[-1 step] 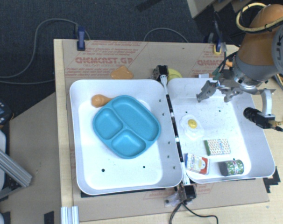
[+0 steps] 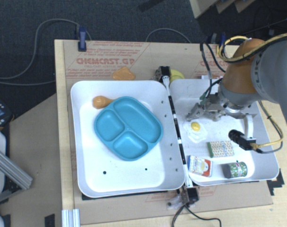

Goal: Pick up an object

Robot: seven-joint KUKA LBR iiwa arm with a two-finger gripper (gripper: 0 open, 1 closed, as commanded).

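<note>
Objects for picking lie in both white bins on the tabletop (image 2: 63, 141). Going from the left, the left bin (image 2: 86, 164) carries a blue divided plate (image 2: 128, 127) at a slant, with an orange toy drumstick (image 2: 101, 101) touching the plate's upper left edge. Behind that bin, on the cardboard, sits an orange lump (image 2: 123, 74), and near the seam between the bins a yellow object (image 2: 175, 75) shows beside a black clip. The right bin (image 2: 264, 171) holds a toy fried egg (image 2: 196, 130), a green-edged patterned card (image 2: 220, 149) to its right, a small red and white carton (image 2: 200, 166) at the front, and a green can (image 2: 235, 170) lying on its side. The end effector (image 2: 206, 111) hangs just above the egg's far side; whether it is open or closed I cannot tell.
</note>
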